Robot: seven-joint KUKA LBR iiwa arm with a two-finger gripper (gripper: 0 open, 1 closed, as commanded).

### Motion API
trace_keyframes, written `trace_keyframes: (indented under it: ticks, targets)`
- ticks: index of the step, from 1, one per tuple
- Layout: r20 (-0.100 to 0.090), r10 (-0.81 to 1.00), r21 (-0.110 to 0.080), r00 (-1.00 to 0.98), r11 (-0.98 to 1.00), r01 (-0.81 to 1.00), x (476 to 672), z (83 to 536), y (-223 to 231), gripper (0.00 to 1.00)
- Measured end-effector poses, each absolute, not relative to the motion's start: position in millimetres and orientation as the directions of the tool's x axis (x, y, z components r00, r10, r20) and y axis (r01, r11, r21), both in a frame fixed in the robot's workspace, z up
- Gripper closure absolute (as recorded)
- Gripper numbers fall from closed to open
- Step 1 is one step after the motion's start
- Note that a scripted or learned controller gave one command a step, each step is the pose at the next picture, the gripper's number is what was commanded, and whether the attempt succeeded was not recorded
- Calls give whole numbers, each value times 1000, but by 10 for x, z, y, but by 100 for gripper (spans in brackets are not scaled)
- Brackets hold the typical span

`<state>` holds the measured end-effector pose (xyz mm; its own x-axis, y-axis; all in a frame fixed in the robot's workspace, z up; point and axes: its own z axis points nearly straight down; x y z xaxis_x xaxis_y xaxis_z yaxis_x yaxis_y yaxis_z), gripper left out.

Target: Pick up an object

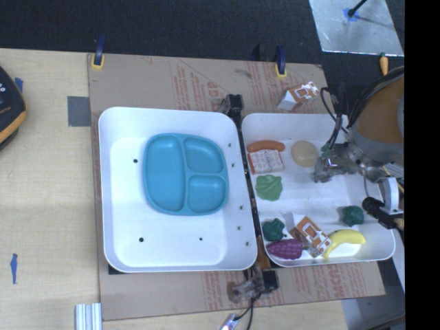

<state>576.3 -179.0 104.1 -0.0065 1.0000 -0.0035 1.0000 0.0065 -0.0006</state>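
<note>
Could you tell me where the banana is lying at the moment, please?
The banana lies in the right bin, at its near right corner, just right of a small orange-and-white packet and below a dark green toy.

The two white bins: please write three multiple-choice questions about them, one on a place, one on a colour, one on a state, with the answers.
1. Where does the divided plate lie?
A. left bin
B. right bin
C. on the cardboard

2. What colour is the plate?
A. red
B. blue
C. yellow

3. How is the banana now?
A. held by the gripper
B. lying in the right bin
C. on the plate

Answers: 1 A, it fills the left bin's middle; 2 B, it is light blue; 3 B, it lies near the front wall, apart from the gripper.
</note>
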Motion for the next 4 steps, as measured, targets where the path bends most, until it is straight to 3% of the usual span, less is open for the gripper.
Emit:
trace_keyframes:
  ticks: [1, 2, 3, 4]
  targets:
    - [1, 1000, -1, -4, 4, 1000, 6466, 1129, -1437, 100]
    - [-1, 1000, -4, -6, 6, 1000, 6123, 962, -923, 100]
    - [-2, 1000, -4, -4, 4, 1000, 5594, 936, -1472, 100]
    - [1, 1000, 0, -5, 5, 1000, 6289, 1929, -793, 100]
